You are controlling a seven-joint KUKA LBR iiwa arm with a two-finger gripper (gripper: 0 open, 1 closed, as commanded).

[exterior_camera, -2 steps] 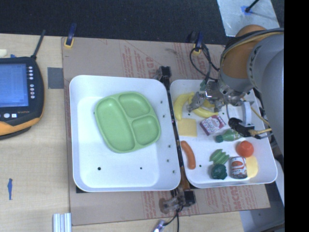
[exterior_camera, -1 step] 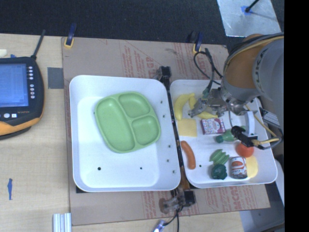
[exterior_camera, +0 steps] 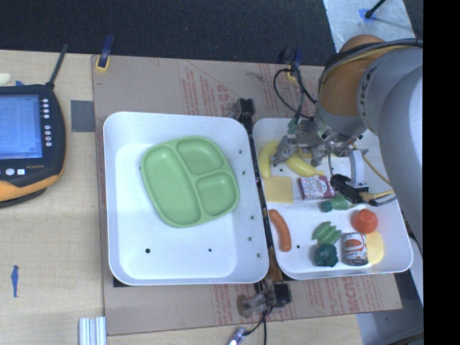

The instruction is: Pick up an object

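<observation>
Banana lies at far end of right bin, gripper low right over it, looks touching; can't tell if it's clamped. Just beside: cheese slice, pink packet. Green divided plate in left bin.

Bench top light wood w/ brown cardboard sheet under bins. Dark carpet floor at far side. Teach pendant at left edge, screen lit. Lighting even.
</observation>
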